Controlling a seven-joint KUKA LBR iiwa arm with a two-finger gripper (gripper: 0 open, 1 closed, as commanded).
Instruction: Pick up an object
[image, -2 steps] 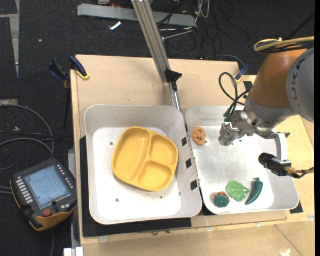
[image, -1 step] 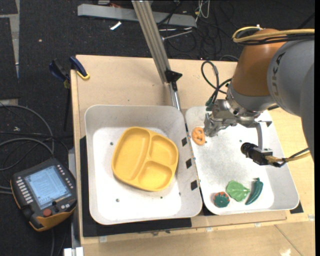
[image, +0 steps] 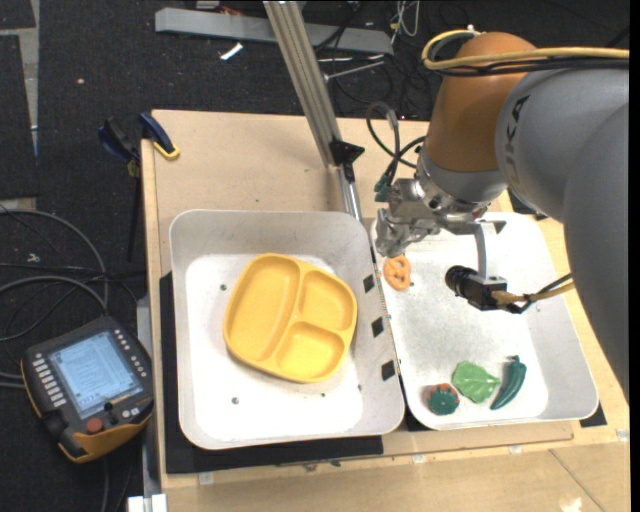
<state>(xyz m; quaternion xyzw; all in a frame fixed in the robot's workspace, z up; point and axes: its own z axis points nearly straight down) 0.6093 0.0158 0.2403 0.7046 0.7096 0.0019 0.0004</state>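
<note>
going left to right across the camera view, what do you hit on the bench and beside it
teach pendant → yellow divided plate in the left bin → orange pretzel-shaped piece just under the hand → small orange and teal toy → green leafy piece → dark green pepper

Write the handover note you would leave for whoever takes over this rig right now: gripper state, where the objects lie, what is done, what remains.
Gripper: low over the right bin, at its upper left corner; finger state unclear.
Orange pretzel-shaped toy: just below the gripper, lying on the bin floor.
Green leaf toy, dark green pepper and a small orange-and-green toy: right bin, near edge.
Yellow divided plate: left bin.
Done: nothing visibly lifted.
Left: grasp and lift one object, probably the pretzel.
</note>
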